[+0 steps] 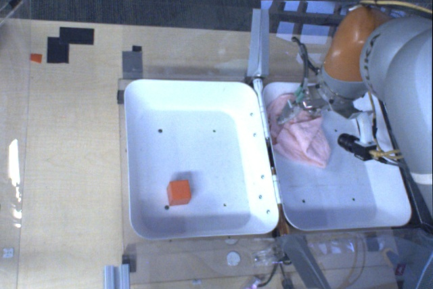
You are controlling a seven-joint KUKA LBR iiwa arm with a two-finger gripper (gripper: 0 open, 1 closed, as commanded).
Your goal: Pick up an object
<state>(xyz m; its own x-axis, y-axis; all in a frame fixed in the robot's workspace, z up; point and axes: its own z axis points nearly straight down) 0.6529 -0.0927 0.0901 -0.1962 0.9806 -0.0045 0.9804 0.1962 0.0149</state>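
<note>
I am resting my tool (pixel 302 103) on the pink cloth (pixel 301 135) lying at the far left corner of the right bin (pixel 352 203), while an orange block (pixel 179 192) is sitting in the left bin (pixel 196 112).

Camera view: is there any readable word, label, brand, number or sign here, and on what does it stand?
None can be read.
The black stepped patch and small orange square marker on the wooden bench bear no letters.
The orange cube shows no print.
</note>
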